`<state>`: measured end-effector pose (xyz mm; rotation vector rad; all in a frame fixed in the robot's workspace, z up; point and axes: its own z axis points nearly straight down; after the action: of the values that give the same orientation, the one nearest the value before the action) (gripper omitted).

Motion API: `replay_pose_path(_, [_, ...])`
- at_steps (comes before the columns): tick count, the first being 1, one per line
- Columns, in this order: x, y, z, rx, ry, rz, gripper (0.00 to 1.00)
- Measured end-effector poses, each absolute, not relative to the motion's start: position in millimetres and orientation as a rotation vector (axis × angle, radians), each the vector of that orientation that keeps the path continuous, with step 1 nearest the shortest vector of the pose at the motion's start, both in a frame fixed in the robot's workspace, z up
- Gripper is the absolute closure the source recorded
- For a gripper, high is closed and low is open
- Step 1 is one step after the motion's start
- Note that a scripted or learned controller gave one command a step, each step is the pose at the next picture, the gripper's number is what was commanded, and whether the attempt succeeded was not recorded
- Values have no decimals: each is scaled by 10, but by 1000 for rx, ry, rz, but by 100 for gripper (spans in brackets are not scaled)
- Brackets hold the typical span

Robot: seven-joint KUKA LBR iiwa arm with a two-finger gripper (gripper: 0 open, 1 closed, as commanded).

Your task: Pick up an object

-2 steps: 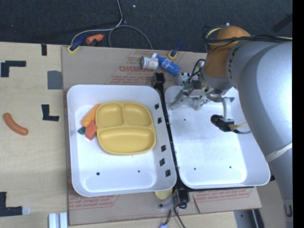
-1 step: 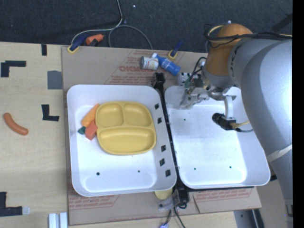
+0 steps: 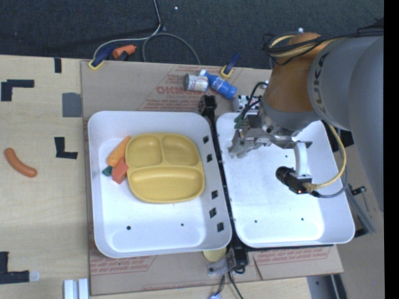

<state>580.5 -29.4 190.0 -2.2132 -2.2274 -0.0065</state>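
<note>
Although the gripper (image 3: 240, 143) hangs low to the right of the yellow plate (image 3: 165, 167), inside the right bin (image 3: 280, 226), its jaws are too indistinct to judge (wide or narrow, one cannot tell). An orange toy carrot (image 3: 117, 157) lies against that plate's left edge, both resting in the left bin (image 3: 156, 235).

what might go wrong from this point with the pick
1. The gripper is low over the right bin near its upper left corner, while the yellow divided plate and the carrot lie in the left bin. A close here would likely grab nothing.
2. It sits close to the divider wall, so a sideways move might clip that edge.
</note>
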Motion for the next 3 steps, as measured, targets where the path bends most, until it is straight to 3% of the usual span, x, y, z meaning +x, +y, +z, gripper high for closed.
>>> replay_pose_path(1, [6295, -983, 2339, -2230, -2224, -3, 100])
replay_pose_path(2, [6659, -464, 1943, -2215, -2227, 1, 100])
replay_pose_path(3, [6679, 143, 1830, -2212, -2227, 0, 100])
